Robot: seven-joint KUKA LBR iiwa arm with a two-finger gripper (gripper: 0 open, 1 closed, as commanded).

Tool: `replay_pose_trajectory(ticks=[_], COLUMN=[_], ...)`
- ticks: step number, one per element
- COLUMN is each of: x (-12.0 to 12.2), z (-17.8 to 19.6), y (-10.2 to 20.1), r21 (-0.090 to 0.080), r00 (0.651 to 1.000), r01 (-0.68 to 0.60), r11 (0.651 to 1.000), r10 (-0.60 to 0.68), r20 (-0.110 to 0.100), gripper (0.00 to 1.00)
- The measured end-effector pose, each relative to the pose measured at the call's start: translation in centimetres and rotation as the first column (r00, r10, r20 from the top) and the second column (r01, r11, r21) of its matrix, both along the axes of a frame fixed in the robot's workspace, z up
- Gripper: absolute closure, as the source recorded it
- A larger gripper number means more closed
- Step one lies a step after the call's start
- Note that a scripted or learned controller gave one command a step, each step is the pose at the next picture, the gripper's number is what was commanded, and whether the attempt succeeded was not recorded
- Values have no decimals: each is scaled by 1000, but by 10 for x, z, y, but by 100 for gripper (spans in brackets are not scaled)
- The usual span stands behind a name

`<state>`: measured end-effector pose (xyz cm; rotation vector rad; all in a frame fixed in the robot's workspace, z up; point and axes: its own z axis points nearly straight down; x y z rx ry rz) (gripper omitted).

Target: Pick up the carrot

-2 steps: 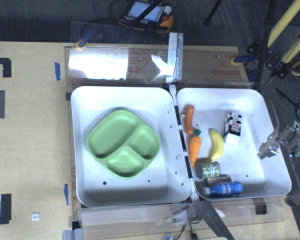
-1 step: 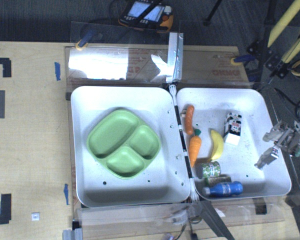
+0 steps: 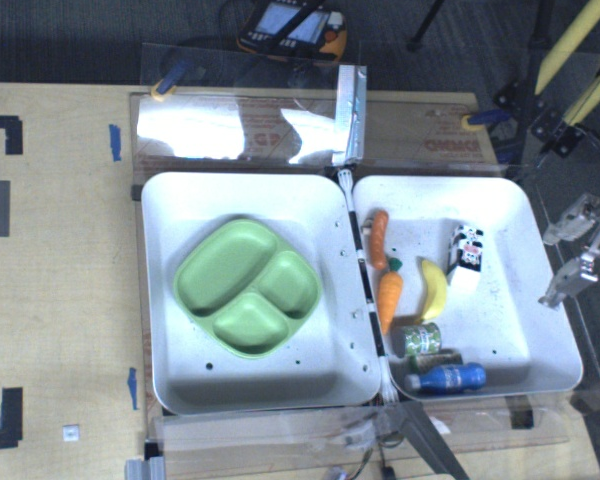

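Note:
Two orange carrot-shaped pieces lie along the left wall of the right bin [image 3: 510,193]. The upper carrot [image 3: 379,236] is darker and slimmer. The lower carrot [image 3: 389,298] is brighter and has a small green tip at its top. My gripper [image 3: 570,251] hangs just outside the right bin's right rim, far from both. Its two pale fingers stand apart, open, with nothing between them.
A yellow banana [image 3: 433,286], a black-and-white milk carton [image 3: 467,251], a green can [image 3: 421,340] and a blue bottle [image 3: 448,377] share the right bin. The can sits just below the lower carrot. A green divided plate [image 3: 245,286] lies in the left bin [image 3: 180,208].

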<state>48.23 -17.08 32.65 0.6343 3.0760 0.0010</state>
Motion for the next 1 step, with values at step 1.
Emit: replay_pose_trajectory(ticks=[1], x=[3], z=[9], y=[-1], r21=[-1], r00=[1000], r01=[1], r11=[1000], r10=[0], r20=[4], gripper=[100])
